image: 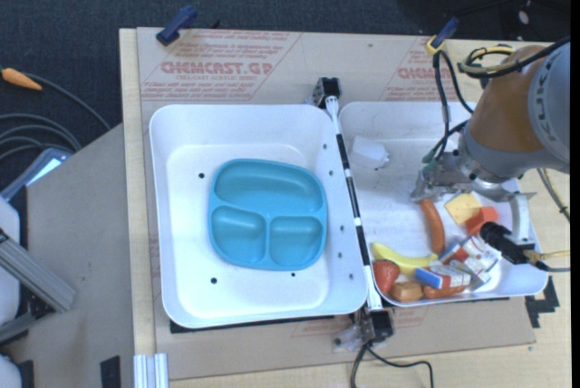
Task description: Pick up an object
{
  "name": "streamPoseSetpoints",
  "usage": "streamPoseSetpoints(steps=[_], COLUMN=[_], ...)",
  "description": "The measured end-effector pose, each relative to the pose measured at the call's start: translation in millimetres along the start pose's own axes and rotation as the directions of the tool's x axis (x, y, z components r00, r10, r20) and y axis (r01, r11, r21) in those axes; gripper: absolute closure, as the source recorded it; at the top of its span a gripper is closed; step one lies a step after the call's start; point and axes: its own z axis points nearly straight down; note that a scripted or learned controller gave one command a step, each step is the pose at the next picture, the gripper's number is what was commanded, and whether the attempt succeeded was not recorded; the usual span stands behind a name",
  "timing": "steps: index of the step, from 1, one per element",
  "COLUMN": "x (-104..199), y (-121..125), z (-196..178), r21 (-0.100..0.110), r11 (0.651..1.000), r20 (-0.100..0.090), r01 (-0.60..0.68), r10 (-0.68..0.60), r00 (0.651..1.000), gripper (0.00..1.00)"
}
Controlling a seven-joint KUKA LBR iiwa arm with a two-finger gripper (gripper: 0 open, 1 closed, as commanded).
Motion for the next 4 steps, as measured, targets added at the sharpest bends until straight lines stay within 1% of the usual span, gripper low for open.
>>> streamPoseSetpoints(steps=[1,2,3,4], x=[89.2,89.0,37.6,38.1], y=[-82.6,-82.6,-54.8,-54.7], z=[-90.0,-90.0,9.8,0.3], r21=[0.003,0.002,0.0,0.0], r11=[1.0,1.0,1.0,1.0], r20=[-0.001,-0.001,0.0,0.0], r01=[0.002,0.001,0.001,0.0], r10=[-0.002,-0.001,-0.001,0.0], r00=[1.0,1.0,1.0,1.0], gripper=[1.0,0.0,0.0,1.0])
